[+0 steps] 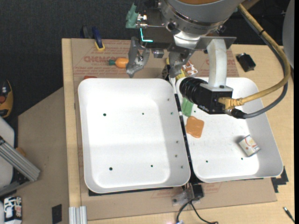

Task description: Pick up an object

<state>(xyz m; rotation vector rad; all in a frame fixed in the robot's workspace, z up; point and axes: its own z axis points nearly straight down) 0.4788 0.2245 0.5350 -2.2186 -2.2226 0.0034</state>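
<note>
Gripper hovering at the bins' far edge, fingers apart, gripping nothing; orange block lying nearer the camera, rightward.

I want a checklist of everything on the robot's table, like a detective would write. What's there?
Surface: brown bench board bearing two white bins, left bin and right bin, side by side.
Job's things: orange block, green piece and small white box in the right bin.
Clutter: small orange-and-green toy and blue-and-yellow clip on the board behind the left bin.
Grippers: gripper sits above the bins' back edge, holding nothing I can see.
Cables: yellow hose running to a black camera unit.
Surroundings: dark floor.
</note>
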